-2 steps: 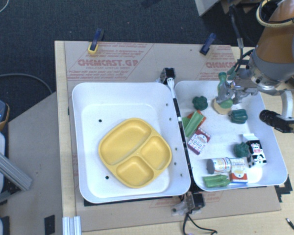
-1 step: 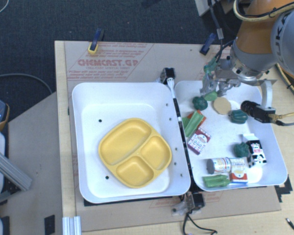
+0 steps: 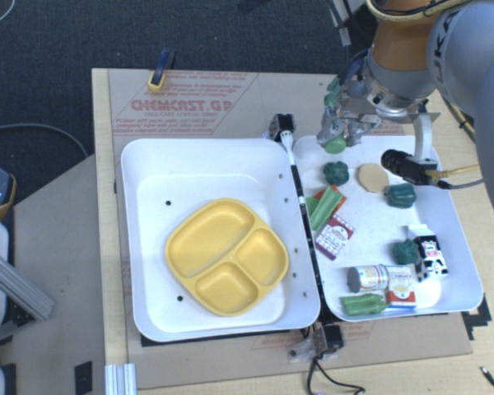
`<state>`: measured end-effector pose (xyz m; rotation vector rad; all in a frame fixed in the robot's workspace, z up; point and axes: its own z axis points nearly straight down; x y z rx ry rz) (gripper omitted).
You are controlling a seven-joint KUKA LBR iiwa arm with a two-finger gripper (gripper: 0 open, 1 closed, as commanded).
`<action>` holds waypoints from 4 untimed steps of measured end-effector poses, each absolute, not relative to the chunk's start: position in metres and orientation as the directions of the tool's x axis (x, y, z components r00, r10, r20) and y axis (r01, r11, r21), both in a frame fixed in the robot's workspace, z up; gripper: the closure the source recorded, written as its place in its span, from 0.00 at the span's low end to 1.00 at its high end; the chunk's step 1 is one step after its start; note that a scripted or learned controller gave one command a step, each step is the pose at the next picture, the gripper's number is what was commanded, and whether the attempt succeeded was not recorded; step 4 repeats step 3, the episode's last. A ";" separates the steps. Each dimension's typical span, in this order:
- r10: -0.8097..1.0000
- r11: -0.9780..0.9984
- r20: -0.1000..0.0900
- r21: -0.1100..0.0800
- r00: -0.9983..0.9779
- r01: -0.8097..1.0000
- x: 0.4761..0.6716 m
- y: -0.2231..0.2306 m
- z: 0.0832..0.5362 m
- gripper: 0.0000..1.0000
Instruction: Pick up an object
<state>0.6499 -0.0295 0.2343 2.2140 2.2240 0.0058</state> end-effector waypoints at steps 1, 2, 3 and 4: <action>1.000 0.000 0.000 -0.004 0.000 1.000 0.650 -0.036 0.214 1.00; 1.000 0.001 -0.001 0.005 -0.001 1.000 0.651 -0.036 0.236 1.00; 1.000 0.000 -0.001 0.000 0.000 1.000 0.649 -0.039 0.234 1.00; 1.000 0.000 -0.001 0.000 0.000 1.000 0.649 -0.039 0.234 1.00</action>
